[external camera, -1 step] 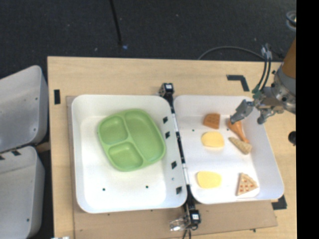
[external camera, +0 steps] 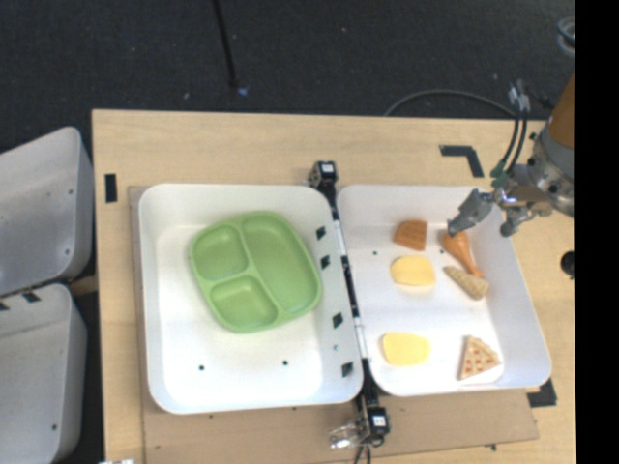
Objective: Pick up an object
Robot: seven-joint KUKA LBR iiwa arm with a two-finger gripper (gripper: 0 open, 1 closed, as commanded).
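The right bin (external camera: 517, 288) holds several food pieces: a brown-orange chunk (external camera: 411, 234), an orange carrot-like wedge (external camera: 463, 250), a tan bread stick (external camera: 466, 281), a yellow round piece (external camera: 413, 272), a yellow oval piece (external camera: 404, 348) and a pizza slice (external camera: 478, 359). My gripper (external camera: 491, 214) hangs over the bin's far right corner, open, its two grey fingers (external camera: 468, 213) spread apart just above the top of the orange wedge. Nothing sits between them.
A green three-compartment plate (external camera: 254, 271) lies in the left bin (external camera: 164, 356). A divider with black clips (external camera: 343, 288) runs between the bins. Cables (external camera: 513, 133) trail behind the arm at the upper right.
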